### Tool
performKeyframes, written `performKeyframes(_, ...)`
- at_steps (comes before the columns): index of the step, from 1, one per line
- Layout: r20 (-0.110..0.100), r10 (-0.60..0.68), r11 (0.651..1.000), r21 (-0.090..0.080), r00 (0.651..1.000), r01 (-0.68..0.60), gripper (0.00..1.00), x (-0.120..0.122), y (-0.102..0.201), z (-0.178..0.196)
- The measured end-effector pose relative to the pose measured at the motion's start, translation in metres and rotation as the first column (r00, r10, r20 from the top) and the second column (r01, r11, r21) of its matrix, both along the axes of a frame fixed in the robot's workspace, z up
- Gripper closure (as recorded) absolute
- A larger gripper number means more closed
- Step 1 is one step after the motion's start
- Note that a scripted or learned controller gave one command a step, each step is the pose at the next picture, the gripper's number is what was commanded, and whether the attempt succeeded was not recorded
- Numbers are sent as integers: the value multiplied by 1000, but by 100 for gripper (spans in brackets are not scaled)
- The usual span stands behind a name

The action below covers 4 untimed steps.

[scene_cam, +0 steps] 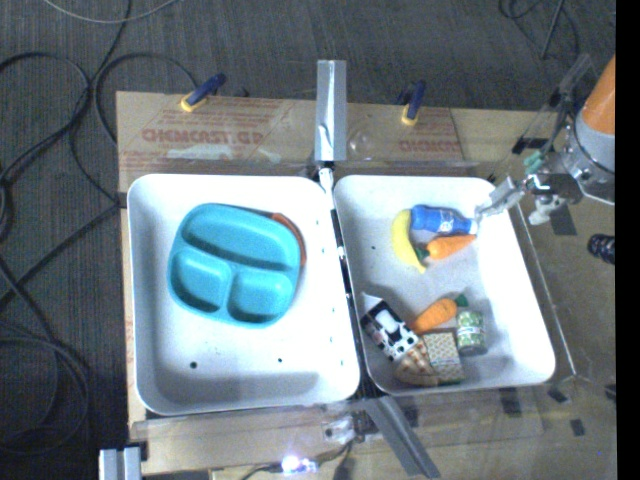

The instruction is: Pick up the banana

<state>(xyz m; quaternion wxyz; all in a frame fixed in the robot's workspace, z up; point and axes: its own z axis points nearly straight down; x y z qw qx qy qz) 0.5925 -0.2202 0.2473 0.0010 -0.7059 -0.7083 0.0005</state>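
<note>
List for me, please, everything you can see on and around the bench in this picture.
Bins: two, white, side by side.
Tray: one, blue, three compartments, left bin.
Banana: one, yellow, far part of right bin, partly under a blue packet.
Carrots: two, orange, right bin; one beside the banana, one nearer.
Small toys: a cluster, mixed colours, near corner of right bin.
Clamps: two, blue and yellow, far edge of bench.
Gripper: one, grey, above right bin's far right corner.
</note>
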Motion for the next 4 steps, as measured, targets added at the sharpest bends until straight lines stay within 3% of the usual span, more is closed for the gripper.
performKeyframes(1,-1,12,1000,0,1000,-12,0,33,102,-95)
performKeyframes(2,7,281,960,-5,960,-281,0,29,109,-159)
performKeyframes(3,14,281,960,-3,960,-281,100,31,111,-147)
performKeyframes(4,2,244,970,-1,970,-244,100,30,150,-64)
